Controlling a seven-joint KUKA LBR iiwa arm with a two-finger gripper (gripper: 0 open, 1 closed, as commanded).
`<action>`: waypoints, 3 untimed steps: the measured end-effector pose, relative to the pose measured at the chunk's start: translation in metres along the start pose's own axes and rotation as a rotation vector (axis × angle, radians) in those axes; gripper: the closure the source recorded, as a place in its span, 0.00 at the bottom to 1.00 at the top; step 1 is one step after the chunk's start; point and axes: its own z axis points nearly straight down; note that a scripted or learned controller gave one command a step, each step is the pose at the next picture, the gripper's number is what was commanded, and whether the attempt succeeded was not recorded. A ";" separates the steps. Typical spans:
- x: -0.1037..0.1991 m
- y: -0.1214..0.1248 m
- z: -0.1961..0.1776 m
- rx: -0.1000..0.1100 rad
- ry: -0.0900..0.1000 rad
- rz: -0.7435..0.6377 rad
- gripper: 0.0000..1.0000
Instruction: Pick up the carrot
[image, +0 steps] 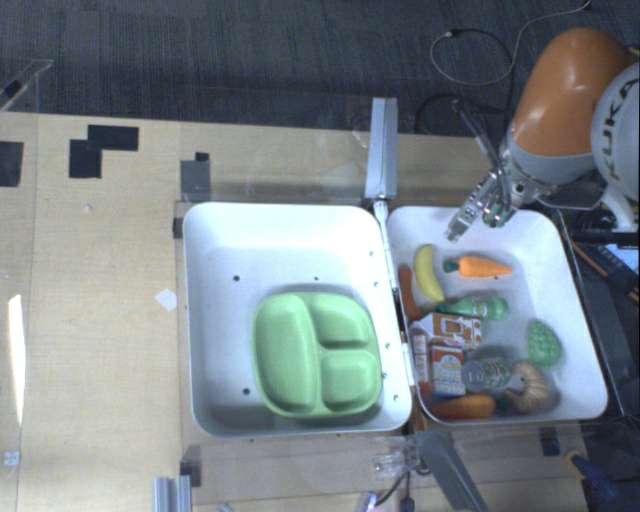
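The carrot (481, 267) is orange with a small green top pointing left. It lies in the upper part of the right bin (570, 270), just right of a yellow banana (428, 273). My gripper (478, 212) hangs over the bin's back edge, a short way above and slightly left of the carrot, not touching it. Nothing shows in the gripper.
The right bin also holds a green bottle (476, 308), a red sausage (405, 288), a juice carton (455, 330), a can (487, 373), a green fruit (543, 342) and an orange-red item (465, 406). A green divided plate (318, 350) lies in the left bin (230, 260).
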 end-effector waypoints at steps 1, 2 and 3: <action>0.000 0.000 0.001 0.001 0.001 0.000 0.00; 0.000 0.000 0.001 0.001 0.001 0.000 0.00; -0.021 -0.077 0.088 0.002 0.003 -0.268 0.00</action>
